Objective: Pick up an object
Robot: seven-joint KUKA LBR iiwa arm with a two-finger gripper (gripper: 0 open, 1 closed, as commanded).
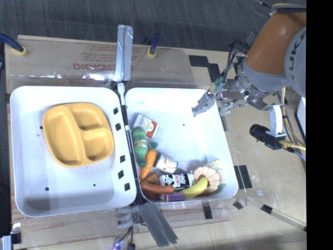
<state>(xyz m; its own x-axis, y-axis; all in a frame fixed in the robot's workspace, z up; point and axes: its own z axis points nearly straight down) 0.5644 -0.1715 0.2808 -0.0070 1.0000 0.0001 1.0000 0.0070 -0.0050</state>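
Grey arm (270, 77) with a broad orange band (273, 33), thin cables, and a metallic pincer (204, 105).

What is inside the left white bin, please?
The left bin holds a yellow divided tray, lying flat with its compartments up. What lies under the tray is covered.

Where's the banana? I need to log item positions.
In the camera view, the banana lies at the right bin's near edge, toward its right corner, beside the black-and-white carton.
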